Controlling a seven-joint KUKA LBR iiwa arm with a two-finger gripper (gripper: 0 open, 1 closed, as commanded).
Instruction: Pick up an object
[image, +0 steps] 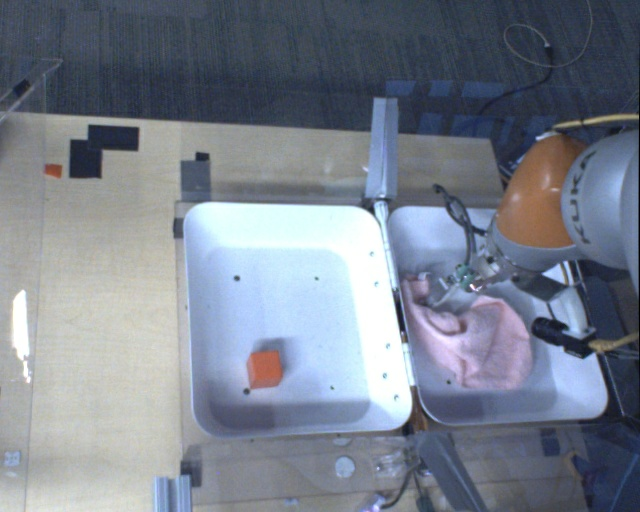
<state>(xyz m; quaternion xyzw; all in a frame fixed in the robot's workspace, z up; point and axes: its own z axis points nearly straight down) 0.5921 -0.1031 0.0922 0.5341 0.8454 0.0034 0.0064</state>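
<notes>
1. The pincer (458, 287) sits low at the upper left edge of the pink cloth (480, 340) in the right bin (570, 395), right of frame.
2. The cloth spreads toward lower right from it.
3. The orange block (265, 369) lies well apart, in the left bin (290, 235).

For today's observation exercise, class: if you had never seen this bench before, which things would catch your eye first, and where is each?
The small orange block stands out, alone near the front left of the left bin. In the right bin, a crumpled pink cloth covers much of the floor. The grey arm with its bulging orange band reaches in from the right, its pincer down at the cloth's upper edge.
</notes>
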